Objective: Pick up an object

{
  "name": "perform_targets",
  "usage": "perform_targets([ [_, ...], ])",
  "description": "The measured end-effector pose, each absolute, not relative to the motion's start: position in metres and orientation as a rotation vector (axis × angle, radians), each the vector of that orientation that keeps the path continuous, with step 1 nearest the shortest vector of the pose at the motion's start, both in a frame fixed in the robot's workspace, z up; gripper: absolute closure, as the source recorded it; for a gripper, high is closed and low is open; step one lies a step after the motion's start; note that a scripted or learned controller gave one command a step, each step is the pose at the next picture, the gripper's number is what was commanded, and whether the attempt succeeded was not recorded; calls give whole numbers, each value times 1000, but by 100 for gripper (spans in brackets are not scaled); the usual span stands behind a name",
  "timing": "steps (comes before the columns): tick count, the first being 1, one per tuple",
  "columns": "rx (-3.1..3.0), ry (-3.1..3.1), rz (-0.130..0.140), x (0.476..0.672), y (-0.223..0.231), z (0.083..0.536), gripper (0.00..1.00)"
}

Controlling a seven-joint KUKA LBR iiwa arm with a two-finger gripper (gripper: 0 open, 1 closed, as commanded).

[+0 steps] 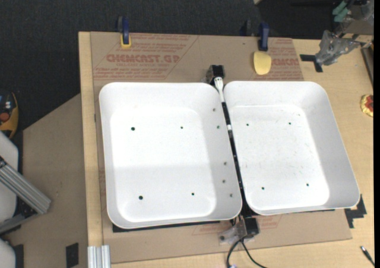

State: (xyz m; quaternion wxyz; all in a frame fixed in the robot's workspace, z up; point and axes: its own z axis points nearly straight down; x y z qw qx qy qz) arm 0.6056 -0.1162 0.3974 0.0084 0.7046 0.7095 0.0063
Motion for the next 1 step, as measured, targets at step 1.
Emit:
perform_targets([
  [1, 2221, 2233, -6, 638, -73, 300, 100],
])
